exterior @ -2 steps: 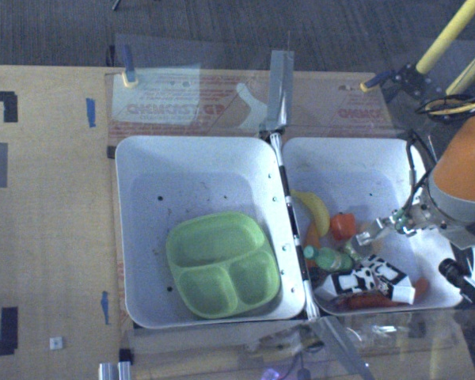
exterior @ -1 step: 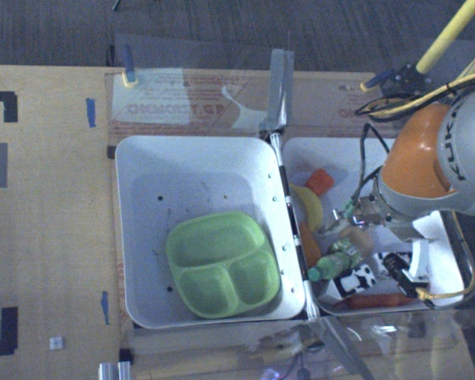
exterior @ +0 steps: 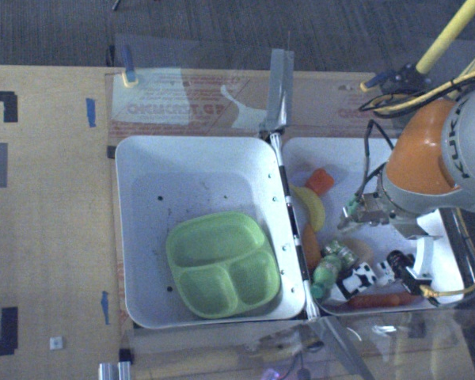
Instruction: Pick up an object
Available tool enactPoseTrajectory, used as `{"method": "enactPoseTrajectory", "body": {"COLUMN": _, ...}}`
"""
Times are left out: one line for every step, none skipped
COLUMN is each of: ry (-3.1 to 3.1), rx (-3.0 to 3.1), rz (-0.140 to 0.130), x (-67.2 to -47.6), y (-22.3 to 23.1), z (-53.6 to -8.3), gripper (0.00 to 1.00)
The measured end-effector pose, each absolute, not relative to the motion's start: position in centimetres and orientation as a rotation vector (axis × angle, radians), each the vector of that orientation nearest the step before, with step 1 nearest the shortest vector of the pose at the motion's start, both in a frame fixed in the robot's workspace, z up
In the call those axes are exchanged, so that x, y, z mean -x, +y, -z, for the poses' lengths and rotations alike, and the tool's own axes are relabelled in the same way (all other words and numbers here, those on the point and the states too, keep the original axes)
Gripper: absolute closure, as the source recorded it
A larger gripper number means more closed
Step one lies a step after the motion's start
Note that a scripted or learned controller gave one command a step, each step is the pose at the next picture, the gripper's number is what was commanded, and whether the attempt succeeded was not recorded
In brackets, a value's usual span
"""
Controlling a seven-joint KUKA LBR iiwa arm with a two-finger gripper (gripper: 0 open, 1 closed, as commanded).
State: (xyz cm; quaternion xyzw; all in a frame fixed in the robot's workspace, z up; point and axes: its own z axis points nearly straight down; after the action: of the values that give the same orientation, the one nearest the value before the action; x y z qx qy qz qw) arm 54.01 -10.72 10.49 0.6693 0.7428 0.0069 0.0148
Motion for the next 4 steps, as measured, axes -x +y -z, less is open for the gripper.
{"method": "enactPoseTrajectory", "body": {"ry": 2.312, "rx": -2.083, "rz": -0.021, "x": -54.0, "y": -10.7, "z": -10.5, "gripper": 0.0}}
{"method": "enactPoseTrajectory", "body": {"ry": 2.31, "rx": -2.126, "rz": -0.006, "x": -55.0, "y": -12.8, "z": -8.6, "gripper": 0.0}}
{"method": "enactPoseTrajectory", "body": {"ry": 2.306, "rx": -2.123, "rz": -0.01, "x": -55.1, "y": -12.8, "z": -9.8, "gripper": 1.0}}
{"method": "enactPoseTrajectory", "body": {"ry": 2.306, "rx": -2.123, "rz": -0.01, "x": -55.1, "y": -12.8, "z": -9.8, "gripper": 0.0}}
